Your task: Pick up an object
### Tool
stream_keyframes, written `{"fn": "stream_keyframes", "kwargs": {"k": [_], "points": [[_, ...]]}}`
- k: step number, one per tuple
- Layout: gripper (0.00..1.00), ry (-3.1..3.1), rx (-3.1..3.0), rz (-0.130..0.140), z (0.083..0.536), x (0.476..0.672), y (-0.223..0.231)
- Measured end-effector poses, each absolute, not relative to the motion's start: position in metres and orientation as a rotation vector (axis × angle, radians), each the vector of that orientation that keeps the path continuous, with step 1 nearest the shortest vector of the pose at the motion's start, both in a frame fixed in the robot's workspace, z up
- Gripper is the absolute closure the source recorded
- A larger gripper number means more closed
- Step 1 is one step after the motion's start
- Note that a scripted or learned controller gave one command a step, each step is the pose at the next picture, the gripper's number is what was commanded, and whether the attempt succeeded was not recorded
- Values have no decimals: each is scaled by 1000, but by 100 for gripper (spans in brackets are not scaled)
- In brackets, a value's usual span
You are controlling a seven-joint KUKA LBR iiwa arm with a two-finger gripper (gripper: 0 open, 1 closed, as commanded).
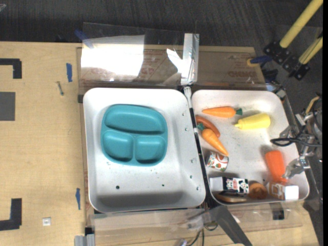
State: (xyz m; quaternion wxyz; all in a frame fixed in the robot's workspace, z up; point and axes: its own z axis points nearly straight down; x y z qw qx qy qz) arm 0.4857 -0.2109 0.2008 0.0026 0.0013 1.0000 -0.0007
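At the right bin's right rim (pixel 285 106) the gripper (pixel 300 155) shows as thin, pale silver-grey metal parts, with dark looping cables (pixel 286 139) beside them. It is blurred, so screws and markings cannot be made out, nor the shape of the fingers.

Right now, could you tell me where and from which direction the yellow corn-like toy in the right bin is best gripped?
Grip the yellow toy across its thick middle, coming straight down from above. It lies flat, long axis roughly left to right, with bare bin floor in front of and behind it, so fingers should fit there. The carrot touches or nearly touches its left end, so avoid that end.
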Motion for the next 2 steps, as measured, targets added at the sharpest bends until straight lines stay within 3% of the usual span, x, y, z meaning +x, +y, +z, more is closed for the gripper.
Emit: {"fn": "stream_keyframes", "kwargs": {"k": [1, 2], "points": [[0, 3109, -24, -14, 102, 490, -222], [0, 3112, -73, -11, 91, 492, -222]]}}
